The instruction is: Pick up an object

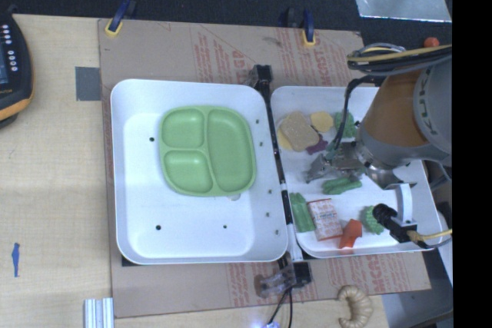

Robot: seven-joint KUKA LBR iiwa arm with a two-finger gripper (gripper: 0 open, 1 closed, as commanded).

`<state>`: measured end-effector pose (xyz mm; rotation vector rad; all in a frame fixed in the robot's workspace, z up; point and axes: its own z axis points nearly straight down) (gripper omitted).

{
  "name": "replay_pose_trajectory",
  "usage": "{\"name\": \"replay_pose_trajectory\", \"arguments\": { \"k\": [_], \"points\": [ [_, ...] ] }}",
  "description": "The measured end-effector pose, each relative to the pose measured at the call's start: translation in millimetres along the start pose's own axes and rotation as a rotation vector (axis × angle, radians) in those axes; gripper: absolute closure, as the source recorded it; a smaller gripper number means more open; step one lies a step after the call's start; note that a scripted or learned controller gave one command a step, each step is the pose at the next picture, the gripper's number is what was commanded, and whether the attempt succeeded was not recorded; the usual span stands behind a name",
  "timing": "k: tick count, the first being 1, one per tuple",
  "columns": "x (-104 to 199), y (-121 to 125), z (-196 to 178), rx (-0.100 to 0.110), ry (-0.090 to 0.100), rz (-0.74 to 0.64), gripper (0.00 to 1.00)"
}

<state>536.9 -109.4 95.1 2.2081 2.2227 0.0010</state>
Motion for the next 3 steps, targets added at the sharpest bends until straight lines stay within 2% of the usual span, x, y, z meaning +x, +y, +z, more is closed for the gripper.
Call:
{"name": "replay_pose_trajectory", "arguments": {
  "k": [1,2,3],
  "points": [
    [-15,95,-3,0.001,0.003,0.0,0.0],
    [16,101,2,0.006,0.005,0.001,0.0],
    [2,121,2,0.006,0.006,-0.001,0.0]
  ]
}}
